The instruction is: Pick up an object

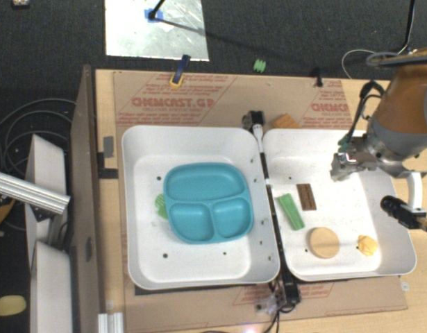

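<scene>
Two shallow white bins sit side by side on a cardboard-covered bench (199, 92).

Left white bin (140, 186): a teal plastic divided plate (207, 201) with three compartments lies at its centre. A small green piece (160, 204) peeks out from under the plate's left edge; most of it is hidden, so its shape cannot be told.

Right white bin (394, 255): four loose objects lie in its near half.
- A flat green rectangular block (291, 211) lies close to the bin's left wall, tilted.
- A dark brown rectangular block (307, 196) lies just beside the green one, on its right and slightly toward the far edge; whether they touch cannot be told.
- A round tan wooden disc (323, 242) lies near the front edge, below the green block and apart from it.
- A small yellow-orange lumpy piece (366, 245) lies toward the front right corner, near the disc but apart from it.

The grey arm with its orange band (407, 99) enters over the right bin's far right corner. Its gripper (345, 159) hangs above the far half of that bin, apart from all four objects. Nothing shows between its jaws; whether they are spread or pressed together cannot be told.

An orange-tan piece (285, 121) lies on the bench beyond the bins' far edge.
</scene>
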Robot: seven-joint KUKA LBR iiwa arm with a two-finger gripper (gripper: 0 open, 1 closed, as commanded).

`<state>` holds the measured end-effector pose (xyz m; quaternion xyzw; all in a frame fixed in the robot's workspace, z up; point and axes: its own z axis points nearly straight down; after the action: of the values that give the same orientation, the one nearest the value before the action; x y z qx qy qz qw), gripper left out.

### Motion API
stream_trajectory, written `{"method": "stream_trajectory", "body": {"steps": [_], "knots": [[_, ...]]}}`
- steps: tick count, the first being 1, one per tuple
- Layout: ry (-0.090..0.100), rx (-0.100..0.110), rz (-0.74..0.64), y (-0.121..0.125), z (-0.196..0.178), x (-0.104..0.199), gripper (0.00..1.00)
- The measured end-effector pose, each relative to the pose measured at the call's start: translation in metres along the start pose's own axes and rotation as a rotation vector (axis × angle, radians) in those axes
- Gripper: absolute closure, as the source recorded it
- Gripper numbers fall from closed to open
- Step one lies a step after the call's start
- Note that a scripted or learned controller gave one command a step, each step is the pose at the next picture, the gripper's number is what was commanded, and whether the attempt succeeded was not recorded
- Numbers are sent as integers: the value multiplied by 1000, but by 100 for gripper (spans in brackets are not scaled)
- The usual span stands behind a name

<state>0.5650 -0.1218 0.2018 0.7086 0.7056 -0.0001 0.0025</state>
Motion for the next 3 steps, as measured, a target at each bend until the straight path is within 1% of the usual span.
{"method": "stream_trajectory", "body": {"steps": [1, 2, 3], "knots": [[2, 1, -7, 1, 1, 4, 0], [4, 4, -9, 7, 31, 15, 0], [4, 5, -9, 19, 110, 20, 0]]}}
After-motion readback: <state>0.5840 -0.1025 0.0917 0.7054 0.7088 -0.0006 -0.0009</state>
